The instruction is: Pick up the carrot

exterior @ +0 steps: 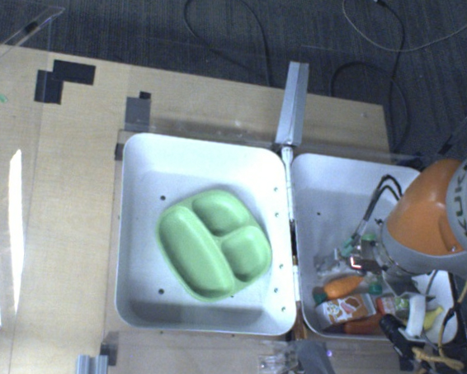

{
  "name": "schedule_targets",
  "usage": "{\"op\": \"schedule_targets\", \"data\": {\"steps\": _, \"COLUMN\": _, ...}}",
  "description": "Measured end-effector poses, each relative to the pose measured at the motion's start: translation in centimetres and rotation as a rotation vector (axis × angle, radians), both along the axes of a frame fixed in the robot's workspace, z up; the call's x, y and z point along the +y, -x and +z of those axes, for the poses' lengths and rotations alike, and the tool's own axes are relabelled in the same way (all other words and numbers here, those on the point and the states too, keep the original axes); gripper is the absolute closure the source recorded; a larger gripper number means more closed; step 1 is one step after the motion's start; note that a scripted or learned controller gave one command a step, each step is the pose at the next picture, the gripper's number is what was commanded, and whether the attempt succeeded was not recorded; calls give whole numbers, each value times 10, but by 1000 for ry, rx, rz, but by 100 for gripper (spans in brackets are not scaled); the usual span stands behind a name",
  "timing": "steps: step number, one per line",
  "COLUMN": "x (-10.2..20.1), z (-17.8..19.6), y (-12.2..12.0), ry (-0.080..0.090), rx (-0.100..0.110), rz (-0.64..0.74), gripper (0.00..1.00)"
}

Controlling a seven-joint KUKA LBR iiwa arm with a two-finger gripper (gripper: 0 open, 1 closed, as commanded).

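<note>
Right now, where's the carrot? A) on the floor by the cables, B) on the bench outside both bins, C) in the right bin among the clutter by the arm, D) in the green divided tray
C: the carrot lies in the right bin, in the pile of small items beside the arm; the green tray sits in the left bin.

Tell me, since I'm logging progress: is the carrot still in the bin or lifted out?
In the bin. The carrot lies among the clutter in the right bin, just below the arm's wrist.
</note>
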State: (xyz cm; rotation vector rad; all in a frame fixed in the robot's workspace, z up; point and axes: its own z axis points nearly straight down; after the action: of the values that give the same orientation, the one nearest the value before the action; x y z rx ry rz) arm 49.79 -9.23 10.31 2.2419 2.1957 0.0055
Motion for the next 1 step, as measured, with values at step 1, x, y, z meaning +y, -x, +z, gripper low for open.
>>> {"op": "schedule_targets", "data": {"steps": 1, "x": 2, "z": -9, "y": 2, "ry": 14, "rx": -24, "rz": 280, "gripper": 0}}
